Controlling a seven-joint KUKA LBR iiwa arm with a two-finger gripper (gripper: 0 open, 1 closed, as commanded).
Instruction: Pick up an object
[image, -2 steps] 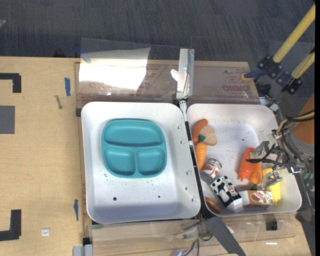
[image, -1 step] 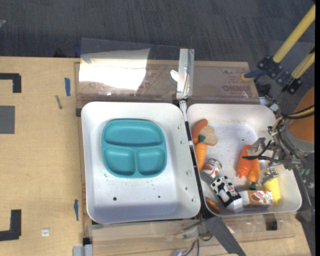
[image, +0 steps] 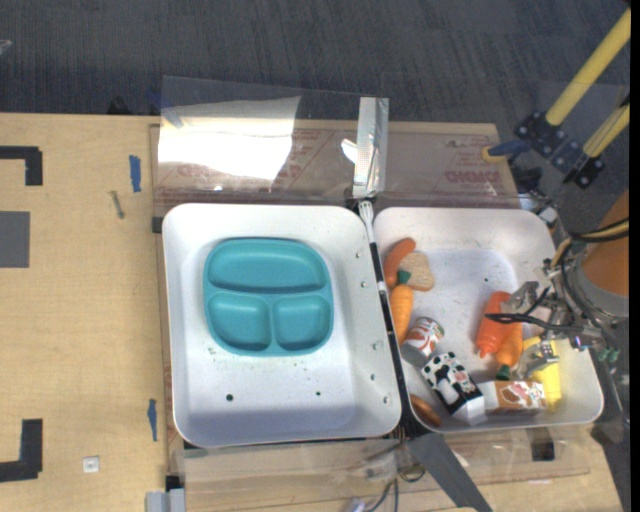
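The right white bin holds several toy items. An orange bottle-shaped toy lies right of centre. My gripper hangs at the bin's right side, just over the right end of that orange toy; its metal parts and black cables overlap the toy. A yellow piece and a red-and-white carton lie just below the gripper. Further left are a carrot, a bread slice, a small can and a black-and-white cow-patterned block.
The left white bin holds a teal divided plate. A metal divider strip stands behind the bins. The grey-and-orange arm enters over the right bin's right rim. A yellow-and-black stand sits at the back right.
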